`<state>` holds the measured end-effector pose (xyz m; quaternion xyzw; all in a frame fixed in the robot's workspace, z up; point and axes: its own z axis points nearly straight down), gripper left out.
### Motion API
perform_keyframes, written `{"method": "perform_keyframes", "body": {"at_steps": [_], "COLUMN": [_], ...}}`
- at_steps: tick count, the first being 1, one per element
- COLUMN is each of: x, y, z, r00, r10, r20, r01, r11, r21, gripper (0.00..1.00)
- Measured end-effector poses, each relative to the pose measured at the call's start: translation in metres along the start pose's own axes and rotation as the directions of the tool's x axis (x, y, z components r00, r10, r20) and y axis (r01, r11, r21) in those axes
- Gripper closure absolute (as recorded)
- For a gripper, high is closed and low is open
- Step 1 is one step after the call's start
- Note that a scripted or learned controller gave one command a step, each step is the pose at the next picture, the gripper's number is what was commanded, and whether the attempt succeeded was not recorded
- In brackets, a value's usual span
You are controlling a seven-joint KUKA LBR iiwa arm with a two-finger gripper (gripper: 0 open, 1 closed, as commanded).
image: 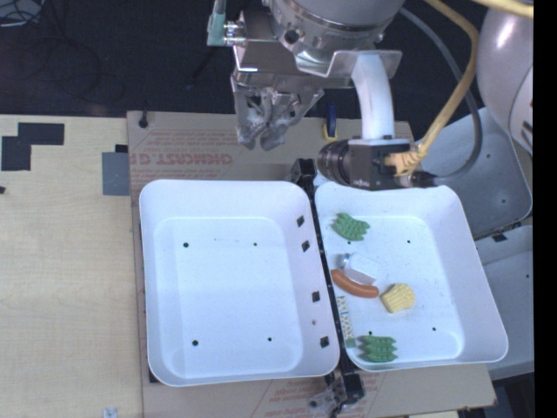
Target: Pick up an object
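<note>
A pale wooden bench top fills the left side, marked with dark rectangular patches. A brown cardboard sheet with red printed lettering lies on it. Behind the bench the background is dark, with thin black cables trailing across it.

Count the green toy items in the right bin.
2: one green item near the right bin's far left corner, another green item at its near edge.

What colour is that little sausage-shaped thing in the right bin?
Orange-red; the sausage shows clearly in the camera view.
</note>
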<state>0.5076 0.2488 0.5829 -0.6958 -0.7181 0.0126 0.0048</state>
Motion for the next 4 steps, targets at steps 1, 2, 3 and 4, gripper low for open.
{"method": "perform_keyframes", "body": {"at_steps": [1, 2, 3, 4], "x": [0.001, 0.001, 0.002, 0.003], "y": [0.0, 0.0, -0.001, -0.001], "z": [-0.009, -0.018, -0.027, -0.037], "r00": [1.0, 1.0, 1.0, 1.0], "r10": [-0.004, -0.008, -0.012, -0.015], "r20": [0.002, 0.003, 0.004, 0.006], "r01": [0.004, 0.008, 0.012, 0.015], "r11": [1.0, 1.0, 1.0, 1.0], "r21": [0.004, 0.009, 0.014, 0.018], "gripper": [1.0, 1.0, 1.0, 1.0]}}
